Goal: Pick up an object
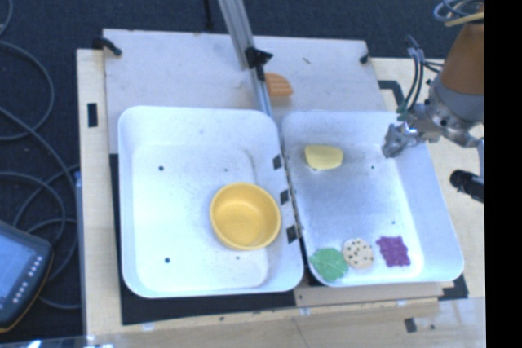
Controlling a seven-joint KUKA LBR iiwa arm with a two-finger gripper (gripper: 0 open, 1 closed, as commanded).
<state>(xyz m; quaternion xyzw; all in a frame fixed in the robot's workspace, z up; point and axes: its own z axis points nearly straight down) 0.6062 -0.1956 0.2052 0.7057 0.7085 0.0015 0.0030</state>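
Approach step, nothing grasped. End effector (397, 141) hovered at right bin's (424, 200) upper right rim; finger state: cannot tell. Nearest candidate, yellow piece (324, 156), lay to its left in same bin. Next move: shift left, descend, close.

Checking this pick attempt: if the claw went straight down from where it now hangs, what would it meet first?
Probably bare floor of the right bin near its upper right rim; the claw sits well right of the yellow piece, though depth is unclear.

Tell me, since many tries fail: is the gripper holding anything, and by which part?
Nothing is held. The gripper hangs over the right bin's upper right edge, apart from every object.
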